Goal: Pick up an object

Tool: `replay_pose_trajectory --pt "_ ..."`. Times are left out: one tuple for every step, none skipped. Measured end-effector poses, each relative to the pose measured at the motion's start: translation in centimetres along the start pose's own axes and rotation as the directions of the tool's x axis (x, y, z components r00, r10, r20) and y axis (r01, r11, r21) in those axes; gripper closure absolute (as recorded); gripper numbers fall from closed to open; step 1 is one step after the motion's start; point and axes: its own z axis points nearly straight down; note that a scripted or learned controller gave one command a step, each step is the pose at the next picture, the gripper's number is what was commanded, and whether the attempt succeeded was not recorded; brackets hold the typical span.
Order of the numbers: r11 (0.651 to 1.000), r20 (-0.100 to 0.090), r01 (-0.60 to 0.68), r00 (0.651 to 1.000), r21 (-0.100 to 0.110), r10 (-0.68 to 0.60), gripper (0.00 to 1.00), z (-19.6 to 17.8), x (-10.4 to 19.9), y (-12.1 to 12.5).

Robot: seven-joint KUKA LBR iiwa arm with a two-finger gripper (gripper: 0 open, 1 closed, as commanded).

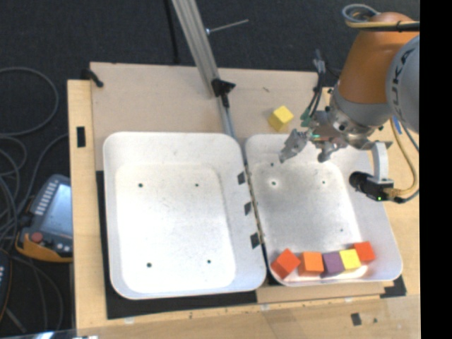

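Five blocks sit in a row along the near rim of the right bin; a yellow cube rests on the bench beyond it. We see the gripper poised over the bin's far end, fingers apart, nothing between them. We judge this the approach step: next, travel toward the near row and descend

Even, bright overhead light; soft shadows, slightly grainy, mildly blurred.

I see the tan desk carrying two white bins, left bin and right bin, touching side by side; a yellow cube lies behind them.
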Motion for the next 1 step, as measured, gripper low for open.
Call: replay_pose_trajectory --pt "1.000 0.001 -0.004 1.000 0.002 0.004 0.00 -0.92 -0.14 -9.38"
